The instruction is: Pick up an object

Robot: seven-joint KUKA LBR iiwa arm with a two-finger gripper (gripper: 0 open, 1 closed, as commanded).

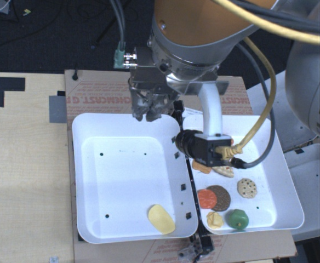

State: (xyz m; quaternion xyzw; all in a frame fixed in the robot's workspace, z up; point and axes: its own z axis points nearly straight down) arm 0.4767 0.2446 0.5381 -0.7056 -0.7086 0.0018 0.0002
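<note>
Yellow lump (161, 219) lies at the near right corner of the left bin (121, 174), well apart from the jaws (open or closed cannot be told), which hang over that bin's far rim.

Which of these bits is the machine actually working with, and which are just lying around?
Part of the job:
gripper
left bin with yellow piece
right bin with red disc, brown disc, speckled cookie, green ball, pale lump

Just lying about:
cardboard sheet under the bins
grey block and black patches on the bench
</note>
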